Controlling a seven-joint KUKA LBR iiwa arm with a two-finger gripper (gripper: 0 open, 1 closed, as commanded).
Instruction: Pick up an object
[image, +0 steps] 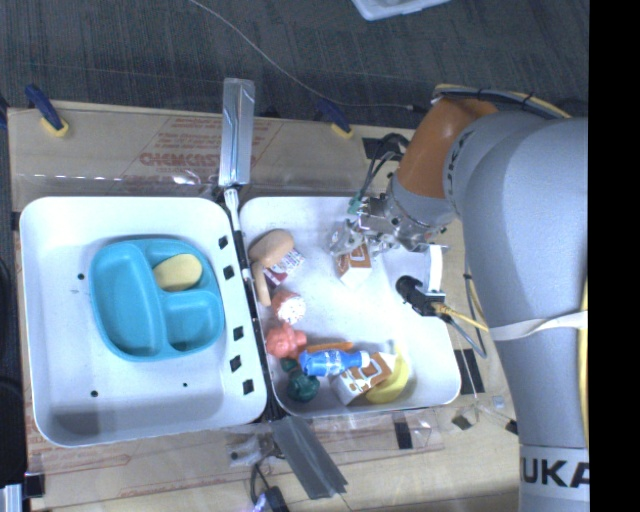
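The arm (500, 200) comes in from the right and hangs over the top part of the right bin (440, 345); its gripper (355, 235) is low near the bin's back wall, with bare white floor below it and to its right; I cannot tell how the jaws stand, and I cannot tell if they hold anything; a small brown and white packet (353, 262) lies right under the gripper, touching or just beside it; other toys crowd the left wall and the front edge: a brown bun (270, 245), a pink toy (285, 340), a blue bottle (325, 362), a yellow banana (395, 378); the left bin (60, 400) holds a blue tray (130, 300) with a yellow lump (178, 271) in it, well apart from the gripper.
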